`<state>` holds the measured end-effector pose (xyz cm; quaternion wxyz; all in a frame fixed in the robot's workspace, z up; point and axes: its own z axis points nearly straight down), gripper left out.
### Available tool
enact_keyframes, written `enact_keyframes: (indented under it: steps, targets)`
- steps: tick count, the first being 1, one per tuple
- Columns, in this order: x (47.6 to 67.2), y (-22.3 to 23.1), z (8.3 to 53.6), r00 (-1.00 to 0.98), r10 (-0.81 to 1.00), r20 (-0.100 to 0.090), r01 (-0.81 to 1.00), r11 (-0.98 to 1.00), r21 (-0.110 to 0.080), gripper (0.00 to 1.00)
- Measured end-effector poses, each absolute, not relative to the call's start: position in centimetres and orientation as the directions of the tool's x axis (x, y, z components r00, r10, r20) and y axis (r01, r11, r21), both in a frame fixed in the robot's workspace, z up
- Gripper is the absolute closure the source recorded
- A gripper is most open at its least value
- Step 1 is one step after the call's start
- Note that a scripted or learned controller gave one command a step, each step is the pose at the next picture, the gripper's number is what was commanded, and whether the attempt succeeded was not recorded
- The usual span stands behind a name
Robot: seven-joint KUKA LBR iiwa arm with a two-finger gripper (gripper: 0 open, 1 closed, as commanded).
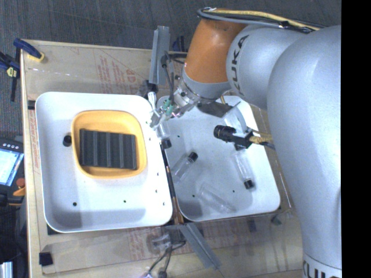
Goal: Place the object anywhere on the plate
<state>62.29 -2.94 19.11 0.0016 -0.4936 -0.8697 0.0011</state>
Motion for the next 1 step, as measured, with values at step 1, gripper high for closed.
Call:
enact_keyframes:
  steps: [1]
  targets:
    - [59.75,0.79,19.11,-0.679,0.734,0.003,0.734,0.679,-0.004,1.0]
